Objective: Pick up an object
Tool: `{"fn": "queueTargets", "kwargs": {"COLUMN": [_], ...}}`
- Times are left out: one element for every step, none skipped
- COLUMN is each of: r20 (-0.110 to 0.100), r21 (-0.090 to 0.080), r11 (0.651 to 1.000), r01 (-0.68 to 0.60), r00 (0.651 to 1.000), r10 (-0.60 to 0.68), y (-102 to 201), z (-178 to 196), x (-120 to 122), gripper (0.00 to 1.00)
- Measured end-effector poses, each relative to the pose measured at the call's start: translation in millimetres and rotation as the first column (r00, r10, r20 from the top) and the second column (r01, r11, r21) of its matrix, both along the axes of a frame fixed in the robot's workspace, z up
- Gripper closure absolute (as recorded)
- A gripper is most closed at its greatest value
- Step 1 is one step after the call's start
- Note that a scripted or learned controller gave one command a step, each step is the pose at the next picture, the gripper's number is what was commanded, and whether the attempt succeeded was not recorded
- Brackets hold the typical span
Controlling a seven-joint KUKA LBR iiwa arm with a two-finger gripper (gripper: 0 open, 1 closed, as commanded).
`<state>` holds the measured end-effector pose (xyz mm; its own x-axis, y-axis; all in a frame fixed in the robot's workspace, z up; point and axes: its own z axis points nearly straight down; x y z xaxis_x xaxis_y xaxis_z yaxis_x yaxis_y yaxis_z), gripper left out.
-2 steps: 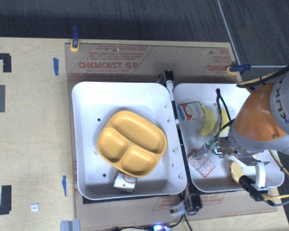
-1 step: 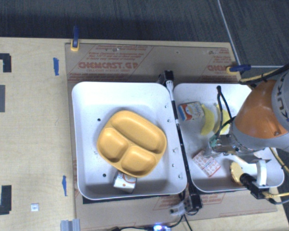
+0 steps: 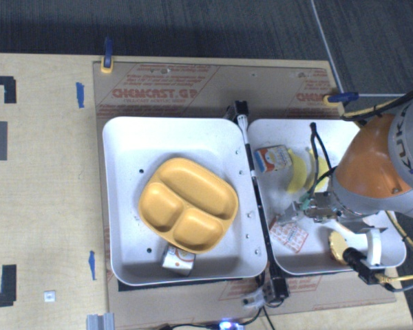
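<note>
A grey and orange robot arm reaches into the right bin; its gripper sits just above a red-patterned packet, grip state unclear. Left of that packet, a yellow divided tray fills the left bin.

Two white bins on wooden bench.

A mustard-yellow tray lies in the white left bin, with a small white-and-red box at that bin's near edge. The white right bin holds a white carton with orange print, a yellow item, and a red-patterned white packet. The arm is orange and grey.
</note>
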<state>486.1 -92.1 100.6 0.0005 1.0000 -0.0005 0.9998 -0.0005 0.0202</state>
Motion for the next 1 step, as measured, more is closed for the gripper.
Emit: {"fn": "queueTargets", "kwargs": {"r20": [-0.008], "r21": [0.004], "r11": [1.0], "r01": [-0.002], "r00": [1.0], "r10": [0.002], "y": [-1.9], "z": [-11.5], "x": [-2.1], "gripper": [0.0]}}
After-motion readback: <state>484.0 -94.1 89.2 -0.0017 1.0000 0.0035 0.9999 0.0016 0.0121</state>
